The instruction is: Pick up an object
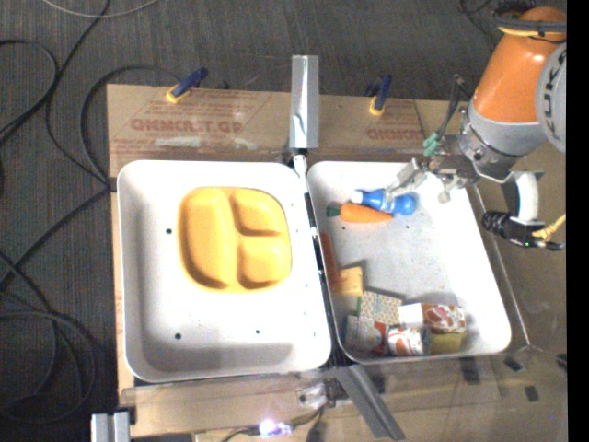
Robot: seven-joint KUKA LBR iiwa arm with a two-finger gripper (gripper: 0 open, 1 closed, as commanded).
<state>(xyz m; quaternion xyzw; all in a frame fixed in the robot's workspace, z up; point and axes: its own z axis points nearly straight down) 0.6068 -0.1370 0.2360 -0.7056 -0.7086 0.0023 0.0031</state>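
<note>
Two shallow white bins are seen side by side on a cardboard-covered bench. The left bin [138, 274] holds a yellow divided tray [236, 238] at the centre-left of the frame. The right bin [442, 274] carries an orange carrot toy [364, 214] near its upper edge, with a blue-and-white object [386, 200] just beside and partly above it. A cluster of small packages [405, 325] is gathered along the lower edge of that bin, with a tan block [350, 279] just above it, near the bin's left wall.

The gripper [425, 170] is found at the upper right of the frame, over the top edge of the right bin, just right of the blue-and-white object. Whether its fingers are spread or closed cannot be told, and nothing is seen held between them.
</note>
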